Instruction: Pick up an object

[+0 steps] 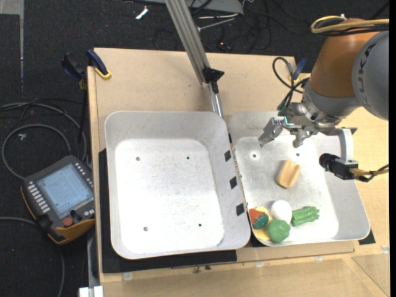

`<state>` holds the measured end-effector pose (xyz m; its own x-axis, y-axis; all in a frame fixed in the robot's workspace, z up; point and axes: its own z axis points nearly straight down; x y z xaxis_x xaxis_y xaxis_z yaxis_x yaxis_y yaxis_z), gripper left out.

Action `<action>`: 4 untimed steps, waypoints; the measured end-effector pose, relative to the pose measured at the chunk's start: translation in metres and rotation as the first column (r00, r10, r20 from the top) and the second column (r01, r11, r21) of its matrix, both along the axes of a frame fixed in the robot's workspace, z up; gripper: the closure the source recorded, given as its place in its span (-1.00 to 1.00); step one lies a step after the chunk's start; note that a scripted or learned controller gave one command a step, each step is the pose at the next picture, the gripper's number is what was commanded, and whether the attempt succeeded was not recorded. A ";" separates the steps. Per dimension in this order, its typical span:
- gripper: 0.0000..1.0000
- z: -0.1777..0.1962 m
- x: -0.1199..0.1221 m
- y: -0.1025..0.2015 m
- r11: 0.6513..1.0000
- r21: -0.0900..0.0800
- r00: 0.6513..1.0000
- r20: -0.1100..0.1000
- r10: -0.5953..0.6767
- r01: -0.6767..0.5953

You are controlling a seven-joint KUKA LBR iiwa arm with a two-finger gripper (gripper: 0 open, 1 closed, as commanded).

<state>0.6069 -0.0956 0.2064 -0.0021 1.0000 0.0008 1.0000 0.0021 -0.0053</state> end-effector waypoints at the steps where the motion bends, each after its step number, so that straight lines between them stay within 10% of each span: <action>1: -1.00 0.003 0.001 0.000 1.000 -0.001 1.000 0.005 -0.001 0.001; 3: -1.00 -0.114 -0.001 -0.002 1.000 -0.001 1.000 0.003 -0.002 0.002; 4: 1.00 -0.101 0.000 -0.002 1.000 -0.001 1.000 0.007 -0.003 0.003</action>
